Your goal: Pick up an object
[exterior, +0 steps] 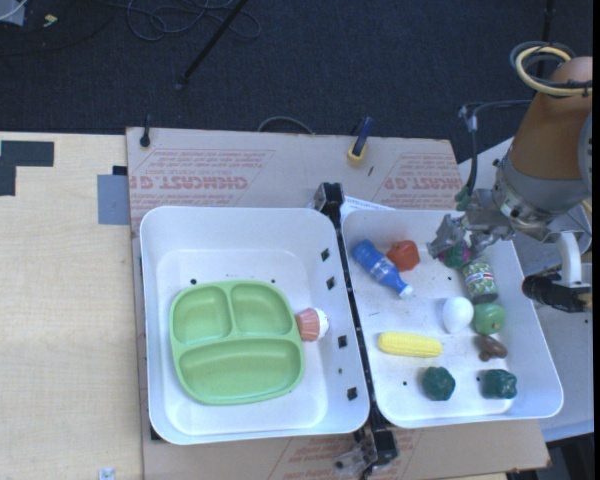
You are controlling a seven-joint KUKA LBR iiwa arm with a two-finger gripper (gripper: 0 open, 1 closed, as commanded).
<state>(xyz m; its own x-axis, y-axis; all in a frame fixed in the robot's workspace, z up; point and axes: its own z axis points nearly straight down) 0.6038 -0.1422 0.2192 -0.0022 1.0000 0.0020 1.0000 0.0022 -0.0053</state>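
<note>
Hand (458, 240) sits low over the right white plastic bin (540, 388), at its upper right, touching or just above a green-labelled cylindrical bottle (479, 278); finger state: can't tell, probably not gripping. Nearby: smooth white egg (457, 313), blue plastic bottle (380, 268), bumpy yellow corn cob (410, 344). Bin's lower-left corner has open room.

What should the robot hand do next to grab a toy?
Probably lower straight down. The gripper hovers over the right bin's upper right part, and no toy shows between its fingers. A green-labelled bottle lies just beside it, the nearest thing to grab.
</note>
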